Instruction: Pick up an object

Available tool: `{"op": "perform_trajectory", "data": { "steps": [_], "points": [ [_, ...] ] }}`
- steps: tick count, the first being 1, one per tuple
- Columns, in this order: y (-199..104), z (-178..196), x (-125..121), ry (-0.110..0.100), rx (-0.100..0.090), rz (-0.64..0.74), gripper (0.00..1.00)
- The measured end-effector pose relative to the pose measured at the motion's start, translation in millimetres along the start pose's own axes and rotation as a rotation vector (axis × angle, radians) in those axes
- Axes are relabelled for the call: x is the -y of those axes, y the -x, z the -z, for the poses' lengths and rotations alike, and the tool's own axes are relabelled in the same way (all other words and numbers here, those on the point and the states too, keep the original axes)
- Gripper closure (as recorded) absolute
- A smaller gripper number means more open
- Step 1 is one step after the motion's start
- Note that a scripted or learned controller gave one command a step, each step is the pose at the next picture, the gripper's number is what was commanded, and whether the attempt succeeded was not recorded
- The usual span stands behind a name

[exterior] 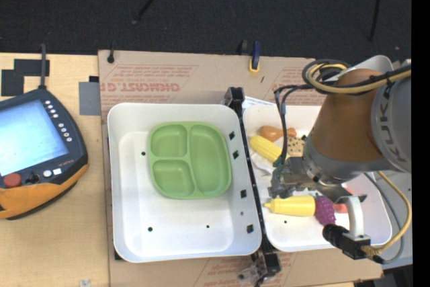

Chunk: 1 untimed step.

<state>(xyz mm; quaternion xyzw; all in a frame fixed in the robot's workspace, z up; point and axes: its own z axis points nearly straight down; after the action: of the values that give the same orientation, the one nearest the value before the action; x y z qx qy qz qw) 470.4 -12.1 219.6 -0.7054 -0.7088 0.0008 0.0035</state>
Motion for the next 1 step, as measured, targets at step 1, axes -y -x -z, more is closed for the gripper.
{"op": "perform_trajectory", "data": {
  "steps": [1],
  "points": [
    [3.3,11.9,1.6,0.003,0.003,-0.005,1.0]
  ]
}}
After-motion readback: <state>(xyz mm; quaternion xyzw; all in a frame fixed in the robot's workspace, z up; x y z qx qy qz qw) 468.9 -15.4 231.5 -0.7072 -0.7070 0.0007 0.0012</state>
